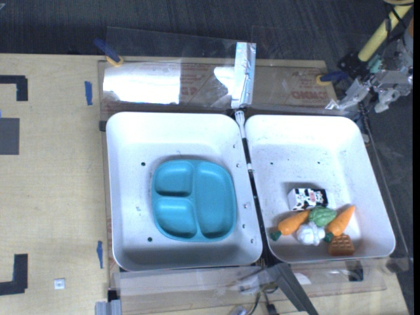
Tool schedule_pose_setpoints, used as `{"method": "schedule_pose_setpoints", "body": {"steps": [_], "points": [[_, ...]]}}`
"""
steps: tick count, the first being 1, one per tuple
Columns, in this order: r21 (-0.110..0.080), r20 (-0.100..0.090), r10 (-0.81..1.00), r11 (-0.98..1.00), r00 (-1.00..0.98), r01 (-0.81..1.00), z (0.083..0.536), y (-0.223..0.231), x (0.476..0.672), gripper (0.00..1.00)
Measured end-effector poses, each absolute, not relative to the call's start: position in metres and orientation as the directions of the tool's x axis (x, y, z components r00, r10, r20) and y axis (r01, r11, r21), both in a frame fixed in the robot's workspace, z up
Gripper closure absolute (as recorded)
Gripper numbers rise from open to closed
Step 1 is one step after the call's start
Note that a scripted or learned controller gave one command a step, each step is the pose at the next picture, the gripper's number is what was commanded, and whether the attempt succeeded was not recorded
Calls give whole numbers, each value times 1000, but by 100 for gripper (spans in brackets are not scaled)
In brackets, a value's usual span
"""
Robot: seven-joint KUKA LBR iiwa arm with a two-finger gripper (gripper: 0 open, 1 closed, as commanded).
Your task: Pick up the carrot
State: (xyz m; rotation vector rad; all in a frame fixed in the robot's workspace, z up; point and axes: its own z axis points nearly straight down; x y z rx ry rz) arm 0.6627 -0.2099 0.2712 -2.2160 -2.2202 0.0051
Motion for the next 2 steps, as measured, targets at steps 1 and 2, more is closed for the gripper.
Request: {"method": "schedule_pose_setpoints", "body": {"steps": [1, 2], "points": [[-7, 2, 993, 121, -121, 993, 248, -212, 667, 0], [-8, 0, 992, 124, -124, 992, 257, -211, 668, 100]]}}
